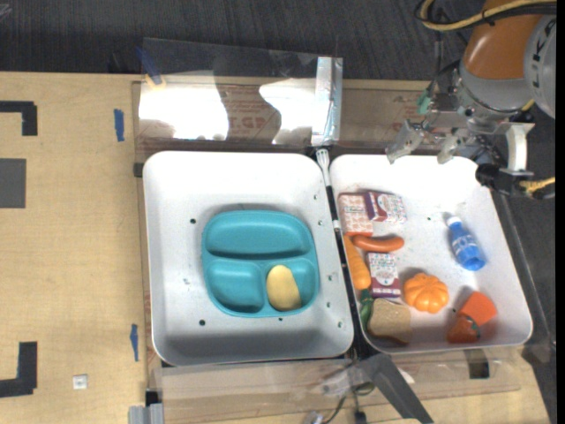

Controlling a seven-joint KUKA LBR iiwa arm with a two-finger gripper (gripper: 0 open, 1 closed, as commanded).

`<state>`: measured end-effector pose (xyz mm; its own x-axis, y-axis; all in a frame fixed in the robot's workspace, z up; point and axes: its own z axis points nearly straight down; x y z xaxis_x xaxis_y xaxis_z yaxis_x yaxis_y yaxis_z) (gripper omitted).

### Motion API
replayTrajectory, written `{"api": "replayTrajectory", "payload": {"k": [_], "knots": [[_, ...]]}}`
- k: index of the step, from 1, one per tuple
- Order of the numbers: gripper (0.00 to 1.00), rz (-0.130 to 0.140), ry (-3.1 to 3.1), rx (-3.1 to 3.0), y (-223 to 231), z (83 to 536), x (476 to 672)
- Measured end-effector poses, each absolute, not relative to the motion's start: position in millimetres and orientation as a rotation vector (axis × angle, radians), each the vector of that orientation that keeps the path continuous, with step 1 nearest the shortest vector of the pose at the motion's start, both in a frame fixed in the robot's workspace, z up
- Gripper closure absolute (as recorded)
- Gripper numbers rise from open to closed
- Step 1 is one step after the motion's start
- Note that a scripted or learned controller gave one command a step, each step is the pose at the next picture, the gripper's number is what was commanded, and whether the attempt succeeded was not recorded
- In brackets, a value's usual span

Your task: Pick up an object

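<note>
Gripper [430, 145] spread wide, empty, over right bin's [508, 237] bare far rim.

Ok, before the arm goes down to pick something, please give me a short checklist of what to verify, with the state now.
1. End effector above right bin's far edge: ok.
2. Nothing held between the fingers: cannot tell.
3. Blue bottle lies apart from other items: ok.
4. Orange pumpkin free of neighbours: not ok, crowded.
5. Packets and carrot separated: not ok, overlapping.

Tray [256, 237] with potato [283, 287] in left bin [168, 184]; bottle [464, 243], pumpkin [426, 292], packets [372, 208] in right bin [508, 263].
</note>
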<state>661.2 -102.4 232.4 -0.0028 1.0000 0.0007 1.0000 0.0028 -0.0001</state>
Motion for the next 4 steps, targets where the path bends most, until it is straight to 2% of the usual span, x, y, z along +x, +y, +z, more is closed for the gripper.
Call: {"api": "replayTrajectory", "payload": {"k": [1,2,3,4], "knots": [[0.00,0.004,-2.294,-2.140,-90,183,666.0],[0.00,0.002,-2.026,-2.397,-64,185,632.6],[0.00,-0.007,-2.184,-2.266,-95,88,668.1],[0.00,-0.004,-2.234,-2.215,-107,87,604.3]]}}
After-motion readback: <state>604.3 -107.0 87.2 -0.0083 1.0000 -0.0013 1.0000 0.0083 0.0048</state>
